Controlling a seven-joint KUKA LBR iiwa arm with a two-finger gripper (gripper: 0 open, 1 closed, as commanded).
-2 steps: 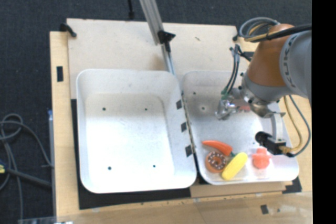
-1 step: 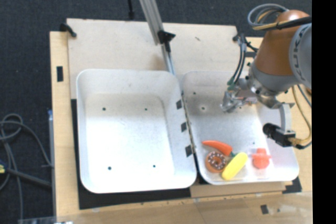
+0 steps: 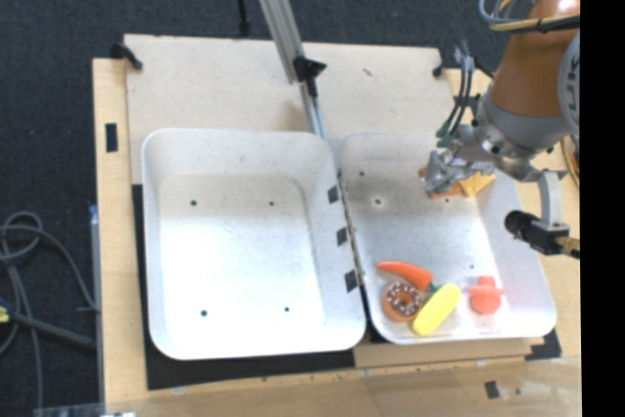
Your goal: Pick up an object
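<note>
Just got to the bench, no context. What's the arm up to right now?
The grey KUKA arm's gripper is low over the far part of the right-hand white bin, beside a yellow-orange object that the wrist partly hides; whether it is gripping anything can't be seen. A red-orange carrot-shaped toy, a brown ring-shaped doughnut toy, a yellow corn-like piece and a small orange-red piece lie near that bin's front edge.
</note>
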